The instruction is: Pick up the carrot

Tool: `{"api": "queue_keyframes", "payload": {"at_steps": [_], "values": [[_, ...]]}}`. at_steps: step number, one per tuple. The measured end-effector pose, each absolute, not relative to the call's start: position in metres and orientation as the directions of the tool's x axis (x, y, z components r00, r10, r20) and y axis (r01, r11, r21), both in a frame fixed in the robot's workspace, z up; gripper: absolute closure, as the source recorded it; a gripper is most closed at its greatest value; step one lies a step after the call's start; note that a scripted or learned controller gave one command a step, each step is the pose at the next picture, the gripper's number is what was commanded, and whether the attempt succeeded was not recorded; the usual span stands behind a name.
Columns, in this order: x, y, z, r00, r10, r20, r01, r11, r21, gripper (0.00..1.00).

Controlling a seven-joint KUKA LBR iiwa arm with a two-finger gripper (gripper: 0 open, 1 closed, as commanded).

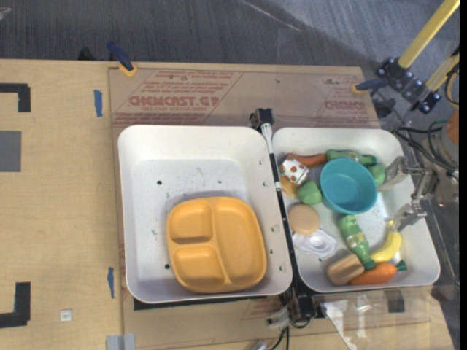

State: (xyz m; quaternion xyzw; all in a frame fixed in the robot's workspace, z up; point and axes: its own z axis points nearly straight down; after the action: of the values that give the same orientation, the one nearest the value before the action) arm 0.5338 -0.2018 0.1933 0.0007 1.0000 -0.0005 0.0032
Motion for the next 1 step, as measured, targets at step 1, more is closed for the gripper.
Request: {"api": "queue_keyframes", "payload": {"at_steps": [1], "values": [[0.482,-0.2272,0.3479,-1.0,-0.01,-0.027,-0.01,1.0,-0.013,0.0]]}}
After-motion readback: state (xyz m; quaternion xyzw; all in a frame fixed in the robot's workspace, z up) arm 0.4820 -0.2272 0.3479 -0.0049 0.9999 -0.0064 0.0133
